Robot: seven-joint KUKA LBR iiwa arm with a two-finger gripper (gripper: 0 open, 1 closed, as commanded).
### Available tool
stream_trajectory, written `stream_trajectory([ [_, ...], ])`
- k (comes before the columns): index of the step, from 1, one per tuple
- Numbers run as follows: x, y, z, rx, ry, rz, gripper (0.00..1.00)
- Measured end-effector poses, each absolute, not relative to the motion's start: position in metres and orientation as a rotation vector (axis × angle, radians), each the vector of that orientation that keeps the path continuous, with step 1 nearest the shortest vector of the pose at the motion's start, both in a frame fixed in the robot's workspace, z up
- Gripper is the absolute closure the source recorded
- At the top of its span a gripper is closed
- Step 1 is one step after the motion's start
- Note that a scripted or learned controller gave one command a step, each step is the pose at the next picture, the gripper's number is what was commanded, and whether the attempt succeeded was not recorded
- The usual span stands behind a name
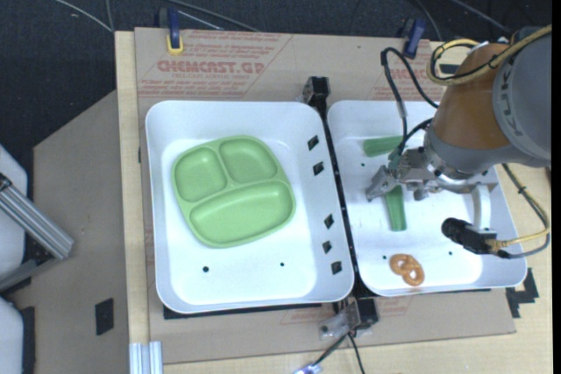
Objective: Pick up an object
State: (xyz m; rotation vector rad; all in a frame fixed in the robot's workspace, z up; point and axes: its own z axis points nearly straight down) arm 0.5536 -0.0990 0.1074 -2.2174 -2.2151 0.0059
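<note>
Both bins [166,215] look like smooth, glossy white plastic. The green divided tray [233,190] is smooth plastic with a soft sheen. The worktop [131,188] is matt, pale board, printed red along its far edge. The end effector [405,179] shows bare grey metal.

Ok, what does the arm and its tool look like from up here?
The arm is a thick rounded grey body with an orange band above the wrist. Below that sits a grey metal tool with small mechanical parts. Black and yellow cables loop beside the orange section, and a black plug with a yellow lead hangs off near the wrist.
</note>
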Motion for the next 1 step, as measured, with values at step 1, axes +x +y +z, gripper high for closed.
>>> stream_trajectory([
  [1,0.5530,-0.0983,0.0834,-2.218,-2.217,0.003,0.00],
])
